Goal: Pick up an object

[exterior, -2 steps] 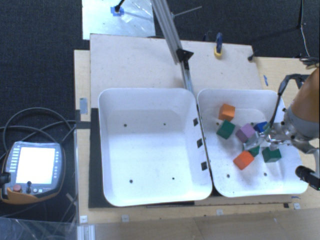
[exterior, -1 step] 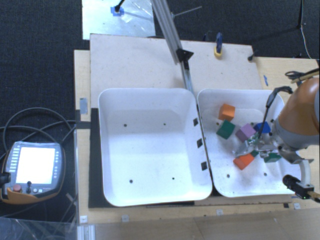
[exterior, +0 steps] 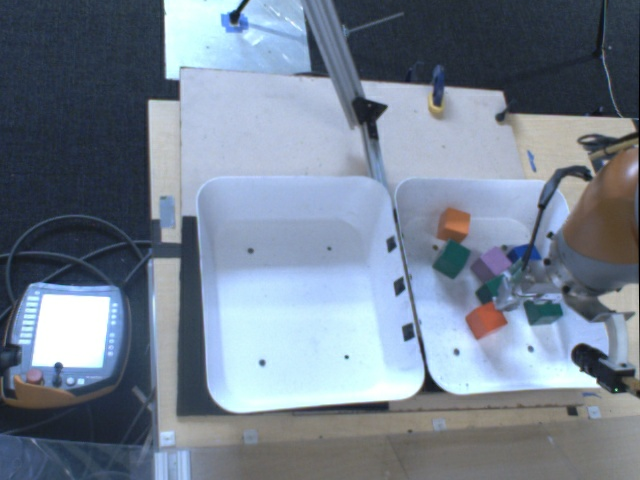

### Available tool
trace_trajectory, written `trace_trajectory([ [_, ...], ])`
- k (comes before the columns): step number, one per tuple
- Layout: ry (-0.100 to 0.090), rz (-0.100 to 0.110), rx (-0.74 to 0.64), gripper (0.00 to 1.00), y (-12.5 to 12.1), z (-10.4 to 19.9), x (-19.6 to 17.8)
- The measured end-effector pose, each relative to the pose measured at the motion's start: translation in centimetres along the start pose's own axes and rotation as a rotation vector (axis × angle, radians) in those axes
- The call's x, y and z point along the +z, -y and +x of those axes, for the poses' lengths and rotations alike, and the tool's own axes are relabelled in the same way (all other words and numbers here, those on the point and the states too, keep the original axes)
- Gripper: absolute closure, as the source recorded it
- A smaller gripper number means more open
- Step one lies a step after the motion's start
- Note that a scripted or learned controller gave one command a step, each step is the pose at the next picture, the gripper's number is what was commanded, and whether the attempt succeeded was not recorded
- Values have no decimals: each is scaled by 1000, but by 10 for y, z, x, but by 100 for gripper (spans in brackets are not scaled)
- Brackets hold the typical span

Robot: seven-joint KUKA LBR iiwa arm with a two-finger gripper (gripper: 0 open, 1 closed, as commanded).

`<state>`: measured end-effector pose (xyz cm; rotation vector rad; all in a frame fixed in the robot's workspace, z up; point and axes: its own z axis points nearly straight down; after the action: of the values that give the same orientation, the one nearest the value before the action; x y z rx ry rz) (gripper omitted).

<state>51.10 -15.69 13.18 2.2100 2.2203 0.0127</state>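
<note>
Reaching into the right bin (exterior: pixel 440 373) from the right, hand (exterior: pixel 510 296) low among the blocks. Cannot tell whether clenched or released. Orange block (exterior: pixel 486 320) just below-left of hand, dark green block (exterior: pixel 543 312) just right, purple block (exterior: pixel 491 263) just above, green block (exterior: pixel 452 259) and second orange block (exterior: pixel 454 223) farther up-left.

Looked smooth, faintly glossy white plastic: both bins, left bin (exterior: pixel 300 298) and right bin (exterior: pixel 470 368). Appeared matt and solid-coloured: the small blocks, such as the orange block (exterior: pixel 486 320) and the green block (exterior: pixel 452 259). Seemed pale, matt, speckled board: the bench (exterior: pixel 270 128). Showed brushed bare metal: the slanted rail (exterior: pixel 335 48). Read as glossy screen in grey plastic casing: the pendant (exterior: pixel 65 338).
</note>
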Motion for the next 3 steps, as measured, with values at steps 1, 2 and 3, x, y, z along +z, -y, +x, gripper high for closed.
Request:
trace_trajectory([
  [1,2,3,0,100,-1,-2,-64],
  [2,2,4,0,100,-2,-11,-112],
  [3,2,5,-1,100,-5,-11,-157],
])
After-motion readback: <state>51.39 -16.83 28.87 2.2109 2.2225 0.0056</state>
